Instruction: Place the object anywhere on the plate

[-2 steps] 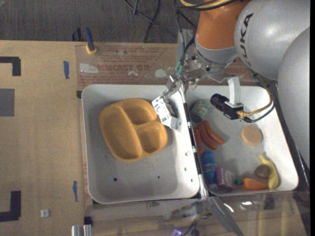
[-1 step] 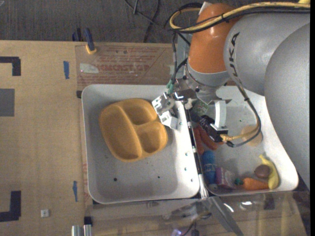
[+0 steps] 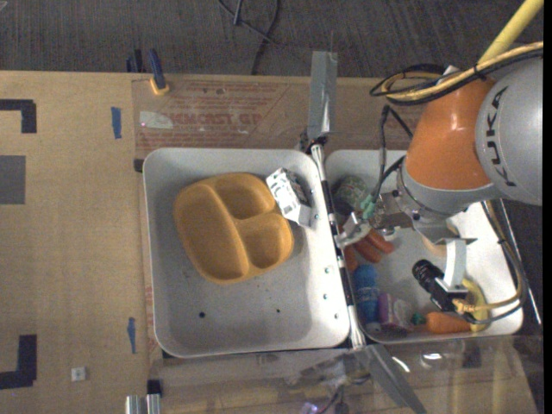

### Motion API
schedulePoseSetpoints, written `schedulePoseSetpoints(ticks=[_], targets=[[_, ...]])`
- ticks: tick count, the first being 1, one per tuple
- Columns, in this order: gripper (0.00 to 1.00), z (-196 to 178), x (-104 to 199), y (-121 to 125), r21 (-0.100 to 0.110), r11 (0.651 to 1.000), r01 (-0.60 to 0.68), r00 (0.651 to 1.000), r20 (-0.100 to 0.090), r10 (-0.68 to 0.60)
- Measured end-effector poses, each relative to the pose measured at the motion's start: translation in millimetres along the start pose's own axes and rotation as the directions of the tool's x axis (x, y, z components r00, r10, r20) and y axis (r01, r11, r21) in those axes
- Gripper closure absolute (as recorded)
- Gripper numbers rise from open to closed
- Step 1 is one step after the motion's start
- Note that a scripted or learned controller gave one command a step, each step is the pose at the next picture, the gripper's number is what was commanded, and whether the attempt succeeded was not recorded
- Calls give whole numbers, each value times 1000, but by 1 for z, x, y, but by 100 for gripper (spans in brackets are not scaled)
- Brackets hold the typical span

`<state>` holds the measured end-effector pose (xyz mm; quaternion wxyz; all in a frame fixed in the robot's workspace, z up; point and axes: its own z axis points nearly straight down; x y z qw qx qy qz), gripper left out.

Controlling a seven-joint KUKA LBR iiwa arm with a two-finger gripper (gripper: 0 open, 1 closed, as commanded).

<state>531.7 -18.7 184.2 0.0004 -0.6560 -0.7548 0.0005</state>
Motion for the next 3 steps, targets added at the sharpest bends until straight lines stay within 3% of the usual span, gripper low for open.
schedulePoseSetpoints(ticks=[1, 2, 3], targets=[[0, -2, -22, 128, -5, 996, 86, 996, 2, -86], [100, -13, -20, 130, -9, 996, 90, 996, 5, -90], [100, -26, -65, 99, -2, 989, 150, 989, 1, -150]])
